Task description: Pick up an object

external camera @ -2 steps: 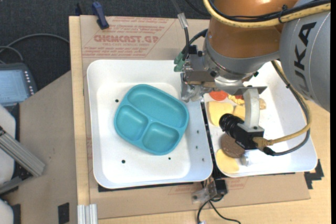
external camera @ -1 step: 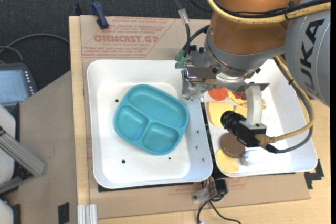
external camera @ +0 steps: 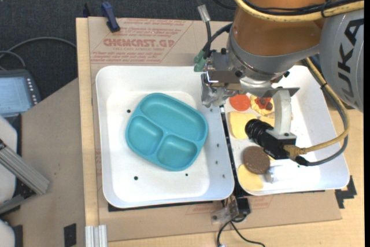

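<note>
The arm reaches in from the right and hangs over the right bin, its orange band covering that bin's far half. The gripper sits low near the bin's left wall, over a small pile of things. Whether it is wide, narrow or holding anything cannot be told, since the wrist hides it.

In the pile lie an orange round piece nearest the far side, a pale yellow piece just below it, a brown disc toward the near edge, and a second yellow piece by the near left corner.

The left bin holds one thing – a blue divided plate, lying flat near its middle.
</note>
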`<state>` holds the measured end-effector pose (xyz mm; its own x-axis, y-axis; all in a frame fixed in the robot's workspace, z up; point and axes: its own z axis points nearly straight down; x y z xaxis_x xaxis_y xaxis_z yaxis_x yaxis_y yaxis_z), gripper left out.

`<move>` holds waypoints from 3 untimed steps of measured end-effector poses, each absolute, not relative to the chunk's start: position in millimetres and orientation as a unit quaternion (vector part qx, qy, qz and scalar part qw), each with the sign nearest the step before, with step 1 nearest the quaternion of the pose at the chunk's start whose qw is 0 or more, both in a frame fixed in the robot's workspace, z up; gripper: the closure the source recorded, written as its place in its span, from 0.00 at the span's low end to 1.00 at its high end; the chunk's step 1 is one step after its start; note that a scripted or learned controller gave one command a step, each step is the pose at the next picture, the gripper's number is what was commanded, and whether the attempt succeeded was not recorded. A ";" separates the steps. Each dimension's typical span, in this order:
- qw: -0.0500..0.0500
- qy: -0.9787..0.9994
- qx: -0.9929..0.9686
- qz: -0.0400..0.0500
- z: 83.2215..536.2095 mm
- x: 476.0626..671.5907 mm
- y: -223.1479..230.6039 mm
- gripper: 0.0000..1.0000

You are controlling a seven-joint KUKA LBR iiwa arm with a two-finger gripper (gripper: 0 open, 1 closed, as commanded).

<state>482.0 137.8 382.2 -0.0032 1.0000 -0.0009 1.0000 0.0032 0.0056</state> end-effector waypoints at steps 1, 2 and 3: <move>0.002 0.705 0.709 0.001 384.8 492.4 78.9 1.00; 0.005 0.706 0.708 0.004 454.3 553.6 61.1 1.00; -0.002 0.706 0.708 -0.002 414.3 478.9 31.7 1.00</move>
<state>478.9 31.7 414.3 0.0036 1.0000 -0.0001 1.0000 -0.0036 -0.0069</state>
